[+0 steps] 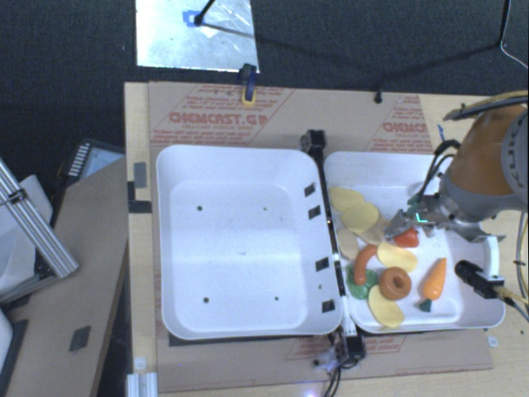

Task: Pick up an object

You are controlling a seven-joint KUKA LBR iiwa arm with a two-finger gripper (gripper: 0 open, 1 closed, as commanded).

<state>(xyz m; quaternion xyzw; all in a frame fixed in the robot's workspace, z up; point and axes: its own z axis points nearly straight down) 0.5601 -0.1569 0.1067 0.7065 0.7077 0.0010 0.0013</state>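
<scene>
Roughly:
gripper (407, 224): hanging low in the right bin (388, 165), over the red piece (406, 239)
jaws: cannot tell how far open
held: nothing showing
progress: reaching, lift not yet done
nearby: carrot (434, 278), donut (395, 283)

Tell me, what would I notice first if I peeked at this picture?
Probably the bright toy food heaped in the right white plastic bin: an orange plastic carrot, a brown ring-shaped doughnut, a reddish sausage and pale yellow slices. Next, the big grey arm with its orange band reaching in from the right, its pincer low over a small red piece. The left white plastic bin sits beside it.
</scene>
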